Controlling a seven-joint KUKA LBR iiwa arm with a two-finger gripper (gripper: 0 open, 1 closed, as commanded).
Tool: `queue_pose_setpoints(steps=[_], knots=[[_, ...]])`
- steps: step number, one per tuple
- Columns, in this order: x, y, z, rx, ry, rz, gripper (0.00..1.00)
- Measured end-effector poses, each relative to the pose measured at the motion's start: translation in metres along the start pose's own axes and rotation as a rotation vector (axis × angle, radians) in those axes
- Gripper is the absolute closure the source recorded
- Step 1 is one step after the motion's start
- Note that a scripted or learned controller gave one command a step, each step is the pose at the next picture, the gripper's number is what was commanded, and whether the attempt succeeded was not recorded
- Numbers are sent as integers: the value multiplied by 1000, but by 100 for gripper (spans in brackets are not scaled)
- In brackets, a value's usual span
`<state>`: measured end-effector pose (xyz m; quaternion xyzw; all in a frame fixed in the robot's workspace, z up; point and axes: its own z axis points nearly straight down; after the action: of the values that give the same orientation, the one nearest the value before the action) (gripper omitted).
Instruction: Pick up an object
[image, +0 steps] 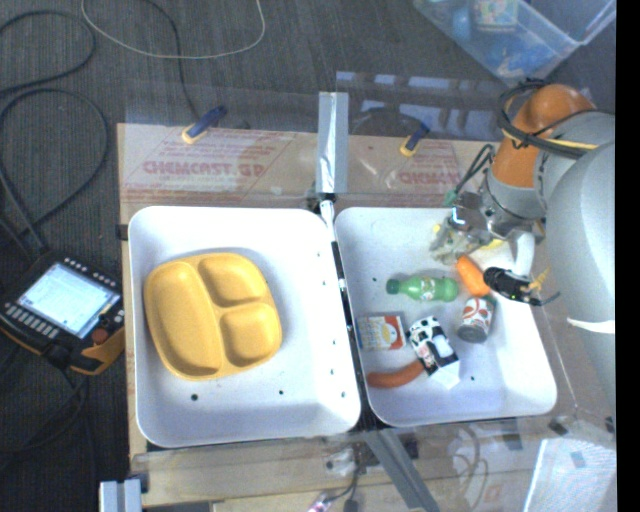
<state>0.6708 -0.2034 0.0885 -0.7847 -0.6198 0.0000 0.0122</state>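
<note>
From above, your gripper (462, 232) hangs at the right bin's (520, 395) far edge; I cannot tell its state. The carrot (474, 274) lies just beside the bottle (424, 289), so a descent may nudge both.

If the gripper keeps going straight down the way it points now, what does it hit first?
Probably the carrot, lying just below the gripper in the right bin. Depth is unclear from above, so it may meet bare bin floor beside it.
</note>
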Motion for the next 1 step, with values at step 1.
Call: queue_pose_setpoints(steps=[1], knots=[[1,0,-7,3,-7,-2,100]])
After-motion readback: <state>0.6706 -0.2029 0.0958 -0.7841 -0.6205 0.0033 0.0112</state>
